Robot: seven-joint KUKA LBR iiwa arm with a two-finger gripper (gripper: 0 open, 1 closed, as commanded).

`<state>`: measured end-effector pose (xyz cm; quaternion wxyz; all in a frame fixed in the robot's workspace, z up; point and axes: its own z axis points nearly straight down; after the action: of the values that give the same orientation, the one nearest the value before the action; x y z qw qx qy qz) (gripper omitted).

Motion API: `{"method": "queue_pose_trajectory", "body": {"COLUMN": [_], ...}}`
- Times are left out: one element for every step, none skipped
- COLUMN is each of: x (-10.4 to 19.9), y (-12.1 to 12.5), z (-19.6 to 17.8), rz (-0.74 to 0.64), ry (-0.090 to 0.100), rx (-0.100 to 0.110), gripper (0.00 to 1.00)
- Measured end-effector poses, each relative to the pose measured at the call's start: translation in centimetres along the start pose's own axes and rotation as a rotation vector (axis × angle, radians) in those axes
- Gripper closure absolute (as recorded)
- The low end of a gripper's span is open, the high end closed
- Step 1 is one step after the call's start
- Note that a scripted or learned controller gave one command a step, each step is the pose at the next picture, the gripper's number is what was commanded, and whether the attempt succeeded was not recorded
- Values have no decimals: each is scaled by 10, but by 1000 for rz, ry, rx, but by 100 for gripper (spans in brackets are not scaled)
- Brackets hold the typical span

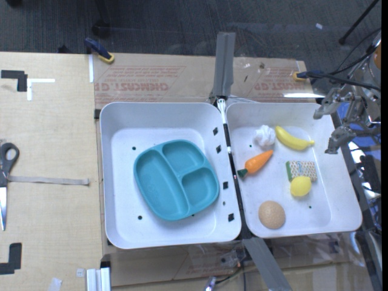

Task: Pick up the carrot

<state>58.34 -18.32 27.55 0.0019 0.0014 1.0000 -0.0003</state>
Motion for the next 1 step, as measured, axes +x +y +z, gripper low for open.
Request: {"method": "queue_pose_trajectory", "body": {"x": [9], "y": [100], "z": [83], "rz": [-99], "ry": [0], "rx": [-1], "gripper": [0]}}
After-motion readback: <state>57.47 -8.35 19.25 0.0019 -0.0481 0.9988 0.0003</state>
